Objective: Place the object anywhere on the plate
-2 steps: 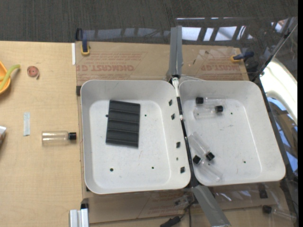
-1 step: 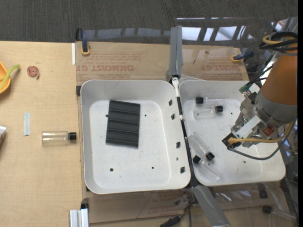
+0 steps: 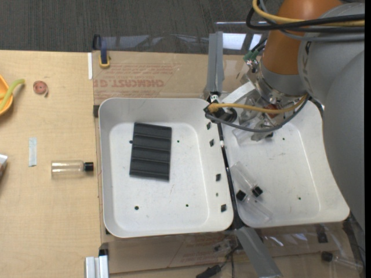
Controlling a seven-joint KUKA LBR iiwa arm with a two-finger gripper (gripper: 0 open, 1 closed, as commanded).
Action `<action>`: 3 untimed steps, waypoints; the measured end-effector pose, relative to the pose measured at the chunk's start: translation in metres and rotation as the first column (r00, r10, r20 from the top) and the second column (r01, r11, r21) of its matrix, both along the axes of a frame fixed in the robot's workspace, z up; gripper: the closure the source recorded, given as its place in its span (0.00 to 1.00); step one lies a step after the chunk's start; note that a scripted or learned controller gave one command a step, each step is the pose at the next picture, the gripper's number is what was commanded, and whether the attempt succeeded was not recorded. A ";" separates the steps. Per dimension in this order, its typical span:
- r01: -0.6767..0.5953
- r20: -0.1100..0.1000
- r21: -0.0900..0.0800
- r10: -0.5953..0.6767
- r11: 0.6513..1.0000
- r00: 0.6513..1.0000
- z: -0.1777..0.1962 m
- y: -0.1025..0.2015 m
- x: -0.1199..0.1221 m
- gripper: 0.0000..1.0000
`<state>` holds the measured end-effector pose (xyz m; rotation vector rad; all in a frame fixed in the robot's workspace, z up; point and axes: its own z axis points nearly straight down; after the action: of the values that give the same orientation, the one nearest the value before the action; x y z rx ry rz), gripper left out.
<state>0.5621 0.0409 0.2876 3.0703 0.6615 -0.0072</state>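
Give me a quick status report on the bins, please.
Claw low over right bin, top end. Clear bottle lying at right bin's left side, untouched. Black ridged pad in left bin.

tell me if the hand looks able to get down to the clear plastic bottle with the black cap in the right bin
Probably yes. The clear plastic bottle with a black cap lies alone near the front left of the right white bin, with nothing on top of it, and the hand hangs over that bin's back part.

The arm [image 3: 339, 68] is a thick, rounded body of pale grey, with a smooth orange band [image 3: 295, 30] above the wrist. Black and yellow cables [image 3: 301, 17] loop over the band. More thin wires, yellow and black, trail among metal fittings at the wrist [image 3: 264, 106].
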 end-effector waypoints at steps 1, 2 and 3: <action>-0.010 -0.001 -0.001 0.010 1.000 1.000 -0.075 0.093 -0.032 1.00; -0.179 -0.004 0.000 0.179 0.984 0.984 -0.150 0.124 -0.086 1.00; -0.155 0.000 0.000 0.155 0.988 0.988 -0.146 0.153 0.005 1.00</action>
<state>0.5673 0.1935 0.1413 3.0091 0.8984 -0.0075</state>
